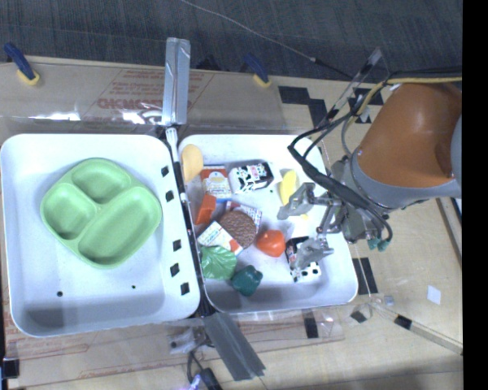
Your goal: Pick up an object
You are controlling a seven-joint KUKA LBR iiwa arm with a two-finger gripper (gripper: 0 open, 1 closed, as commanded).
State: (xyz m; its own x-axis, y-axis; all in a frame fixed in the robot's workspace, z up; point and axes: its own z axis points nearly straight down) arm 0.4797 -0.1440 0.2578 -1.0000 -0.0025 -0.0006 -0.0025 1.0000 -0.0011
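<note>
Camera view gives us, from the left, a green divided plate in the left bin, then small toy foods heaped in the right bin; we judge the orange tomato-like piece light, stiff and smooth, best pinched across its middle. We cannot tell the state of the gripper just right of it, and the packet labels are too blurred for us to read.

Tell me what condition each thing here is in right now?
Green plate: upright in the left bin, nothing on it.
Right bin: crowded with toy food.
Orange tomato: loose among the pile.
Green leaf: crumpled by the divider.
Gripper: low over the right bin.
</note>
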